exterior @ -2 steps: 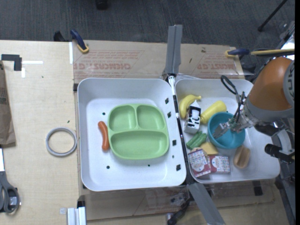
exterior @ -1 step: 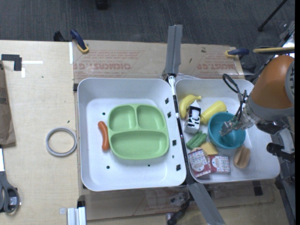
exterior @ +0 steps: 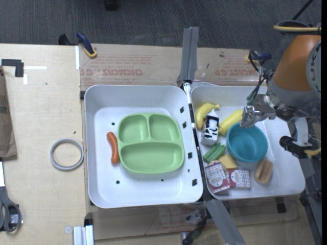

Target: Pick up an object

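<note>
The metal 2-finger gripper (exterior: 249, 117) hung over the far rim of a round blue plastic bowl (exterior: 247, 144) in the right white bin (exterior: 286, 185); whether its fingers were apart or held anything could not be told. 2 curved yellow bananas (exterior: 204, 112) lay just left of it. The left white bin (exterior: 97, 152) held a smooth green 3-compartment tray (exterior: 150, 143) (an orange sausage-shaped toy (exterior: 113, 147) lay beside its left edge).

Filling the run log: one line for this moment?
gripper: over right bin, at blue bowl rim | holding: unclear | left bin: green plate
</note>
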Robot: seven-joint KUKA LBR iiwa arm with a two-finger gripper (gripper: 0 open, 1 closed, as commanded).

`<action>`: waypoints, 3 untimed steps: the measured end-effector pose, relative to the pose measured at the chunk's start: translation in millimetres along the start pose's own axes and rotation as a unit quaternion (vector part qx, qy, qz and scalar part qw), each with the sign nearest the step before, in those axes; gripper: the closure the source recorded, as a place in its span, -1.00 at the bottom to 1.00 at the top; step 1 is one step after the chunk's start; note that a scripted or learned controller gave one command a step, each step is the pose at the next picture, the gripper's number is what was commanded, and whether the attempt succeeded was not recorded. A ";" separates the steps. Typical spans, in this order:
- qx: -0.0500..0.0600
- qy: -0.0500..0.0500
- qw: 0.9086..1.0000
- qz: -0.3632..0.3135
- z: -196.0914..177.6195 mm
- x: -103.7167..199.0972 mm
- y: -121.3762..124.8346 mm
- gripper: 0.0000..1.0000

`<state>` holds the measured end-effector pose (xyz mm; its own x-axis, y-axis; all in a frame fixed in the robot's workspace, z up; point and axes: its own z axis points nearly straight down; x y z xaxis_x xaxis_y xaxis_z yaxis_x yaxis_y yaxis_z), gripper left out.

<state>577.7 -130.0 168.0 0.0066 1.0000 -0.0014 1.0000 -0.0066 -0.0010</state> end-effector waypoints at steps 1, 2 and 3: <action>0.000 0.000 1.000 0.000 0.1 0.0 0.0 -1.00; -0.010 -0.002 0.995 -0.101 54.1 24.5 31.1 -1.00; -0.010 -0.002 0.995 -0.101 54.1 24.5 31.0 -1.00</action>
<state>608.8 -105.8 113.8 -0.1942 0.9809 -0.0078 0.9808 0.1943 0.0186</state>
